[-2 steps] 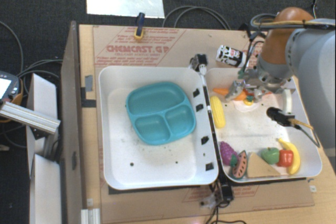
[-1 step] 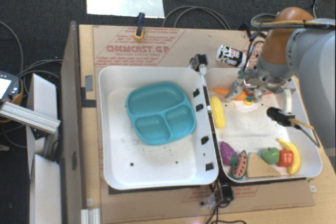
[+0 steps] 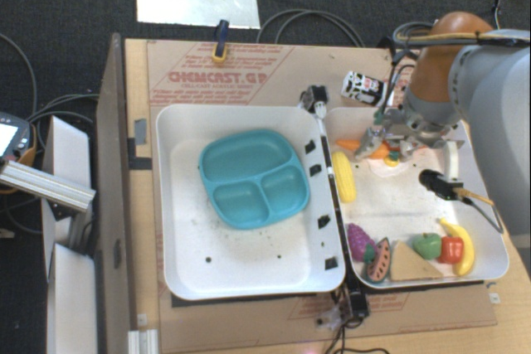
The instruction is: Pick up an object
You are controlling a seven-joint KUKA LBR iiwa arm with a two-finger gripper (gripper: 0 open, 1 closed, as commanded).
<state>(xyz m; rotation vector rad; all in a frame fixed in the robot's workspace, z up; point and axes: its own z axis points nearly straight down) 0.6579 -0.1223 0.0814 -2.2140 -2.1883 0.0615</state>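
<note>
Orange plastic carrot (image 3: 371,150) lies near the right white bin's (image 3: 489,203) back wall, and the grey arm's jaws (image 3: 390,141) sit right over it, grip impossible to tell. Yellow corn cob (image 3: 343,177) hugs the divider edge. Open floor mid-bin; toy food crowds the front edge. Teal divided plate (image 3: 253,177) sits alone in the left white bin (image 3: 178,203).

Grey arm (image 3: 489,87) cut off by the right edge, jaws buried under the wrist so their spacing unreadable, orange item (image 3: 375,150) beneath them half covered and unidentifiable, black-and-white carton (image 3: 362,87) print too small to read, right bin (image 3: 498,249) far wall partly hidden behind arm
</note>
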